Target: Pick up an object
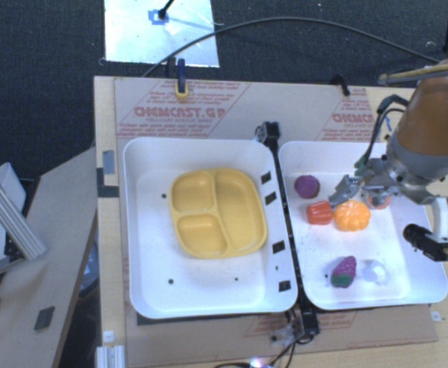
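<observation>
A pale wooden bench [209,102] stands on dark carpet [40,67], its top covered with a brown sheet printed with red lettering. A blue and yellow clamp [181,79] grips the far edge of the bench, and a black cable arcs across the carpet behind it. A shiny square sheet [160,21] lies on the floor beyond the bench. At the left edge an aluminium rail [5,213] leans over a lower side table.

Two shallow white bins sit side by side. The left bin [151,282] holds one yellow divided tray [218,211] with three compartments. The right bin [420,278] holds the loose pieces.

The arm [435,125] reaches in from the right, its orange band above the grey wrist, bent down over the far right part of the right bin. The gripper [348,190] hangs low, just above the orange pumpkin [352,215], pointing toward the left. From this angle I cannot tell how its tips are set, and nothing visible sits between them.

Count in the right bin: one purple ball [307,185] at the far left, one red-orange block [320,213] just beside the pumpkin on its left, the one pumpkin itself near the middle, one purple and green piece [344,272] toward the near side, and one small whitish clear item [375,270] just right of that. A small reddish thing [377,199] shows under the wrist, too hidden to name.
</observation>
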Robot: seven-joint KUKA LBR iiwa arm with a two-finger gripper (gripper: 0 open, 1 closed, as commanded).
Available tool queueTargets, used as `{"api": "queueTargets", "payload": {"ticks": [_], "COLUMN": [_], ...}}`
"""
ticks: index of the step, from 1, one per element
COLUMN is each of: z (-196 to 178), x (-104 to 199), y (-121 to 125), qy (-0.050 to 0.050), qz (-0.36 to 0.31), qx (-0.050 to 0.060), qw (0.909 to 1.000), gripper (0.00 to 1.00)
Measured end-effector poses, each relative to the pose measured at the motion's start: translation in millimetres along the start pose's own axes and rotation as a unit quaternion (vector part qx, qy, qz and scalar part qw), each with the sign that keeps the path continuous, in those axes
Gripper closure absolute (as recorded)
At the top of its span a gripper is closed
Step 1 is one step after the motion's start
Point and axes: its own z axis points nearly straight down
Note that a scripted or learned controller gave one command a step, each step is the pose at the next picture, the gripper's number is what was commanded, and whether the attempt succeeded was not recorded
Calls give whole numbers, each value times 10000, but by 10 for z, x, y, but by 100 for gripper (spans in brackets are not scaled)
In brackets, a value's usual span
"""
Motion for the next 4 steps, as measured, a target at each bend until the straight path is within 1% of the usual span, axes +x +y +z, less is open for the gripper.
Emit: {"api": "queueTargets", "payload": {"ticks": [1,2,3,4], "z": [-69,548,1068,1166], "x": [3,34,-17,-15], "y": [29,57,0,8], "qy": [-8,-4,-8,-4], "qz": [-13,-3,-7,2], "qx": [-68,-53,-83,-62], "qw": [10000,10000,10000,10000], "gripper": [0,0,0,0]}}
